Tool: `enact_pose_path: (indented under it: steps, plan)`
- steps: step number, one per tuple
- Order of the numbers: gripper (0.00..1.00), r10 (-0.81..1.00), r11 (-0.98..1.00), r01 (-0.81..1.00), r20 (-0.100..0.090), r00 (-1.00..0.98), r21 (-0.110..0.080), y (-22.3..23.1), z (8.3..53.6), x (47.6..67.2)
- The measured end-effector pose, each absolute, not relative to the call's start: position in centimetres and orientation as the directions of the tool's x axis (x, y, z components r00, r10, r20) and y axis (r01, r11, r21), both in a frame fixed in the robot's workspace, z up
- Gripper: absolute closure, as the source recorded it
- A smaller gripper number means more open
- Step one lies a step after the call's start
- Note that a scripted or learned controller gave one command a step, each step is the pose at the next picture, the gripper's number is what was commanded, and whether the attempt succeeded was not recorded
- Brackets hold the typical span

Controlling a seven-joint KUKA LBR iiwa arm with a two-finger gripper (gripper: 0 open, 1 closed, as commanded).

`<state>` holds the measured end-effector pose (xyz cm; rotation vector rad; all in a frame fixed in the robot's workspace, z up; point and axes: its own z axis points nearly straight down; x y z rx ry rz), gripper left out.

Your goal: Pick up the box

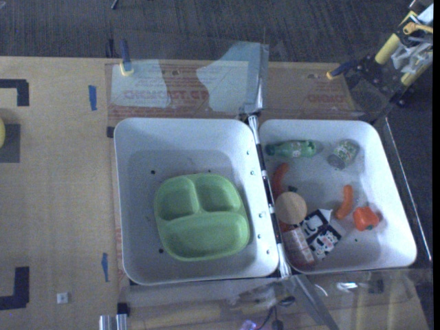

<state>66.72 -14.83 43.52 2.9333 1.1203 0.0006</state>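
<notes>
The box point(321, 234) is small, white with black patches, and lies flat near the front of the right bin point(392, 184). A tan round object point(291, 207) touches its far left corner, and a reddish-brown packet point(297, 247) lies against its left side. My gripper point(410, 41) is at the top right of the view, outside the bins and beyond the right bin's far corner, well away from the box. Yellow and white parts show on it.
The right bin also holds a green bottle point(292, 148), a grey can point(342, 153), a red pepper-like piece point(278, 179), an orange stick point(346, 201) and an orange lump point(366, 217). The left bin point(130, 184) holds a green compartment plate point(201, 216).
</notes>
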Motion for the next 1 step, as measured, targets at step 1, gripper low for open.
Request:
enact_pose_path:
  steps: [1]
  plan:
    - [1.00,0.962,-0.272,0.962,-0.001,0.272,-0.002,-16.97,43.58,62.20]
